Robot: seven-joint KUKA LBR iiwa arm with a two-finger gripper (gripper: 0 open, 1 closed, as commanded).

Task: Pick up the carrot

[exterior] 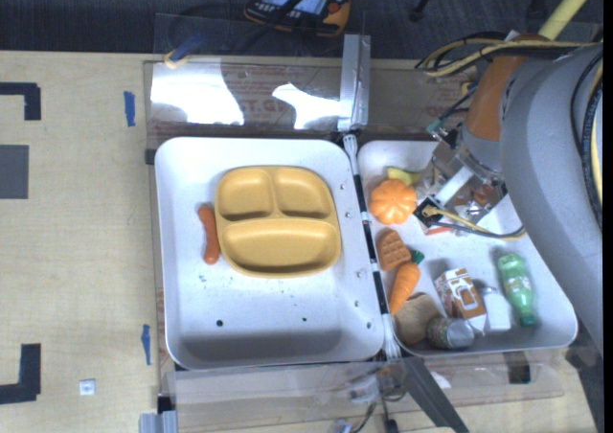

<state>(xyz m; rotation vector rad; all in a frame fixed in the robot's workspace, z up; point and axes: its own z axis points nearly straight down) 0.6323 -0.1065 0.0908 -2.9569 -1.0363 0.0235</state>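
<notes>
jaws' state unclear on gripper (442,199); right bin (560,311) holds carrot (403,284), pumpkin (394,201); left bin (182,259) holds tray (278,220)

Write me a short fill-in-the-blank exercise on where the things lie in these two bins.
1. The yellow divided plate sits in the ____ bin.
2. The carrot lies in the right bin, just below the ____-shaped waffle piece.
3. The green bottle lies near the right bin's ____ edge.
4. The small pumpkin is coloured ____.

Missing words: left; heart; right; orange
</notes>
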